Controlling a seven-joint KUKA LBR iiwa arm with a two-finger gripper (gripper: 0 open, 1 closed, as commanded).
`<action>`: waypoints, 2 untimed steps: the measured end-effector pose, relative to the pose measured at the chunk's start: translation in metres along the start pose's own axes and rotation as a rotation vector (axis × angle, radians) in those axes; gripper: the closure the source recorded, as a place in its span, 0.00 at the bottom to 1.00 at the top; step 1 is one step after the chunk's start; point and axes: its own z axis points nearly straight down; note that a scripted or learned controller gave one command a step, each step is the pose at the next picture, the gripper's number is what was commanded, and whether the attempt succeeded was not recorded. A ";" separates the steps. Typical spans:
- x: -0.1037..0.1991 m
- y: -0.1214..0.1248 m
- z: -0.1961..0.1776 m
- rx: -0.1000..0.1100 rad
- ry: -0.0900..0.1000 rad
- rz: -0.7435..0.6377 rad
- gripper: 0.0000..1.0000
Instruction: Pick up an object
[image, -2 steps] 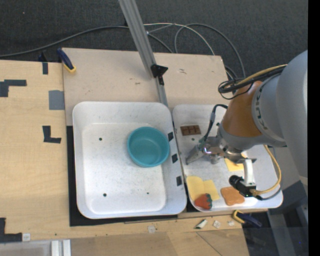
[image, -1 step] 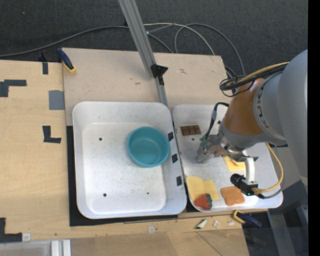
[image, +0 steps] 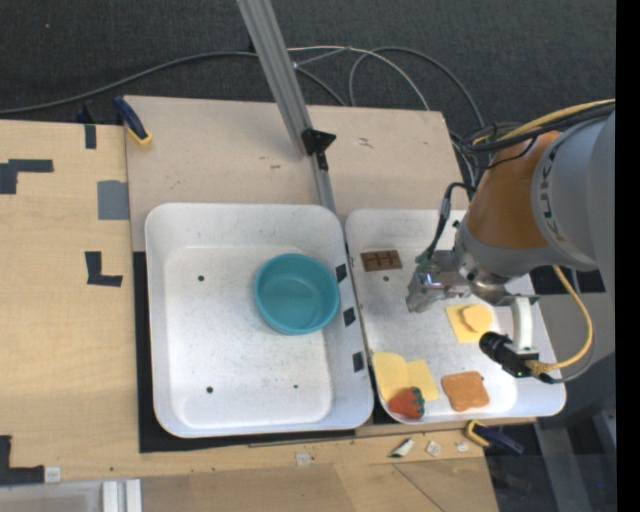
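Small white scraps (image: 418, 447) lie on the surface (image: 60, 300) at its near edge, just below the right bin (image: 365, 240). Inside that bin's near end: red strawberry-like piece (image: 407, 402) touching a yellow piece (image: 398, 374), w/ an orange-brown slab (image: 466, 390) beside them toward the near right corner. Another yellow piece (image: 470, 320) sits mid-bin near the right wall, partly under the arm. Brown chocolate-like bar (image: 380, 262) lies at the far left of the bin. Tool (image: 422, 298) hangs over the bin's middle, between the bar and the yellow piece; can't tell finger spread, nothing visibly between them. Left bin (image: 180, 390) carries a teal bowl (image: 296, 292), upright, toward its right wall.
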 end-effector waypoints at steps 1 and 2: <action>0.000 0.001 -0.052 -0.001 0.000 0.000 1.00; 0.046 0.028 -0.060 0.003 0.002 -0.005 1.00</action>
